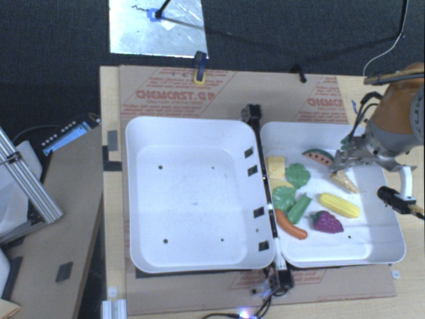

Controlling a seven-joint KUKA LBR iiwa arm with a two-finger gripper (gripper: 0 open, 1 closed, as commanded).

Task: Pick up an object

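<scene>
Reaching in from the right, the grey arm (398, 121) with its orange band sits over the right bin (378, 244), wrist low above the bin's far right part. Gripper (345, 159) tip is down among the toy food; whether it is wide, narrow or closed on anything cannot be told from this angle. Just under the tip lies a pale cone-shaped piece (344, 181), touching or nearly touching it, contact not resolvable. Watermelon slice (319, 156) lies just left of the gripper, near the bin's far edge. Corn cob (339, 205) lies near the bin's middle, tilted, just beyond the purple grape bunch (327, 222). Along the bin's left wall: yellow cheese-like block (275, 167) farthest back, a green leafy piece (297, 175) beside it, a second green piece (283, 196) nearer, then a green pod-like vegetable (299, 208) leaning diagonally and an orange carrot (291, 224) nearest the front. These left-side items are crowded, several touching. Left bin (192, 198) sits beside the right one, the two joined by black clips (259, 212) along the shared wall. Both bins rest on a cardboard sheet (172, 92) covering the bench.
</scene>
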